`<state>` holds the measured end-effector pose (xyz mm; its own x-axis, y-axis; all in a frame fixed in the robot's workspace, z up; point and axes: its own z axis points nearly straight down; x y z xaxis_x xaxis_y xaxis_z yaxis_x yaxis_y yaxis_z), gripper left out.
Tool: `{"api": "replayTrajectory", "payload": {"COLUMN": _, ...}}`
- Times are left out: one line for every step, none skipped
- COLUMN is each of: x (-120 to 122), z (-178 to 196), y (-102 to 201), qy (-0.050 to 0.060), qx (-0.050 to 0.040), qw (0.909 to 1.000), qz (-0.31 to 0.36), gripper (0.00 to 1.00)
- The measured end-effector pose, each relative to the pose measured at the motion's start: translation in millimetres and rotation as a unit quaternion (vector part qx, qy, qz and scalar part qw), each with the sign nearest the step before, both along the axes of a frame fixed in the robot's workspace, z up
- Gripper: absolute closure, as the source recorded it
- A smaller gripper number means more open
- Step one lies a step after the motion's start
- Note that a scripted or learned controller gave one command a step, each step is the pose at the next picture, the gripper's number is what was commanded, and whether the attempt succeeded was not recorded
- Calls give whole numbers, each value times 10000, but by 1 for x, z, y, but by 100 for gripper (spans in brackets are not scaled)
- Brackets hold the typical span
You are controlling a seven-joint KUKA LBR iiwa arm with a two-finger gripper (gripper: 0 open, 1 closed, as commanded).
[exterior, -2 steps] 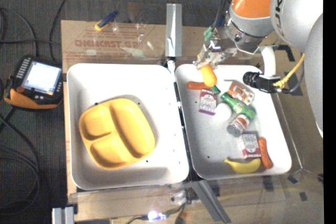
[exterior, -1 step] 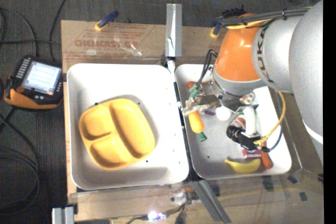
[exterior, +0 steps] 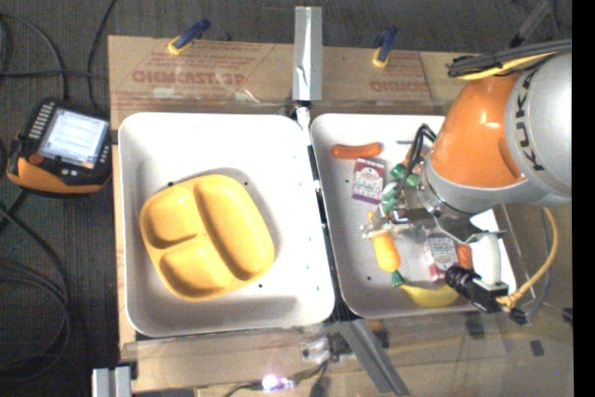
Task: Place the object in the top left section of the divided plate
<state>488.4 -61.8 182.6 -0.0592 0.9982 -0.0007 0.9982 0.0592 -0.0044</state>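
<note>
- The yellow plastic divided plate [exterior: 207, 235] lies tilted in the left white bin [exterior: 135, 139], with nothing in its sections.
- The grey arm with its orange band [exterior: 474, 144] reaches over the right white bin [exterior: 327, 200]; its tool [exterior: 402, 217] hangs low among the items there, and I cannot tell whether it is apart or together.
- Just beside the tool lies a small orange-and-yellow toy piece [exterior: 384, 251].
- Far in that bin lie an orange sausage-shaped toy [exterior: 357, 150] and a purple packet [exterior: 369, 180]; a yellow banana-like toy [exterior: 426, 295] lies near.
</note>
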Motion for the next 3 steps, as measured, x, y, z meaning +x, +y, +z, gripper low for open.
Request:
{"api": "replayTrajectory", "payload": {"x": 22, "z": 83, "y": 7, "qy": -11, "qx": -13, "qw": 9941, "qz": -1083, "gripper": 100}}
{"api": "replayTrajectory", "payload": {"x": 35, "z": 59, "y": 6, "qy": 6, "qx": -14, "qw": 9698, "qz": -2437, "gripper": 100}}
{"api": "replayTrajectory", "payload": {"x": 1, "z": 8, "y": 16, "qy": 9, "qx": -11, "qw": 9665, "qz": -2567, "gripper": 100}}
